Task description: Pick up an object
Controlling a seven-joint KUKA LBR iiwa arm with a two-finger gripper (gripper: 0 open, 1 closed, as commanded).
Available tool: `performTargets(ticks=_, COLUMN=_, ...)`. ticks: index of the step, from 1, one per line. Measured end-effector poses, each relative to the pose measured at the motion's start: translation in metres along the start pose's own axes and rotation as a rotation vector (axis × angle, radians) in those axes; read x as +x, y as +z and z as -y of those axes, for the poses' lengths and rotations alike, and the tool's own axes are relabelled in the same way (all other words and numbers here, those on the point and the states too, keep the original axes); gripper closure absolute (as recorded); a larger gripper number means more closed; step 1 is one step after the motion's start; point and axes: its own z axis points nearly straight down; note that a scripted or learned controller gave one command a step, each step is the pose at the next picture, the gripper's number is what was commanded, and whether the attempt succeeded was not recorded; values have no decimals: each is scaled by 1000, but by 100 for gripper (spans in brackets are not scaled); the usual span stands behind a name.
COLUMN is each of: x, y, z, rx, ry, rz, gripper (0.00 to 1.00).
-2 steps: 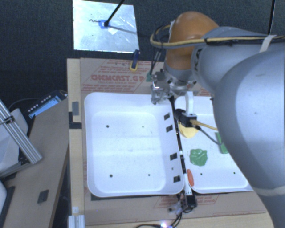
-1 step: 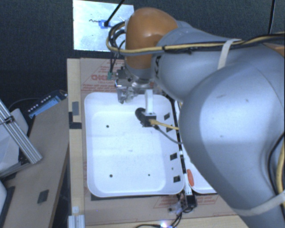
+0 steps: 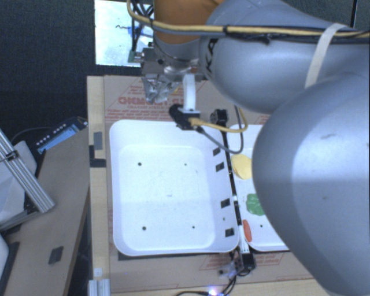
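The grey arm with its orange band [image 3: 179,17] reaches in over the far edge of the desk [image 3: 98,219], and its metal tool [image 3: 157,91] hangs above the cardboard sheet just beyond the far rim of the left shallow white plastic bin [image 3: 167,191]; whether the tool is open or closed cannot be told from this slant, and nothing is seen caught in it. The things to choose from lie in the right white bin [image 3: 263,245], much of it hidden under the arm's big grey body: a pale yellow rounded piece [image 3: 243,166] near the dividing rim, a small green lumpy piece [image 3: 255,204] nearer the camera, and a little orange-red elongated piece [image 3: 247,230] close to the front corner. All three look small and light, probably soft foam or moulded plastic toys, though the material cannot be told for sure. The yellow one seems the roundest and might slip or roll; pinching it across its middle looks safest. The orange-red one sits just beside the bin wall, which could crowd a grasp there. No object has been picked up yet.
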Motion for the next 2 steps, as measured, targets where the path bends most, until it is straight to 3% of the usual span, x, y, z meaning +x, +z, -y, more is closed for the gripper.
performTargets(ticks=1, x=-3, y=-84, z=12, rx=6, ry=3, rz=3, gripper=100)
performTargets(ticks=2, x=-3, y=-108, z=2, rx=11, ry=4, rz=7, gripper=100)
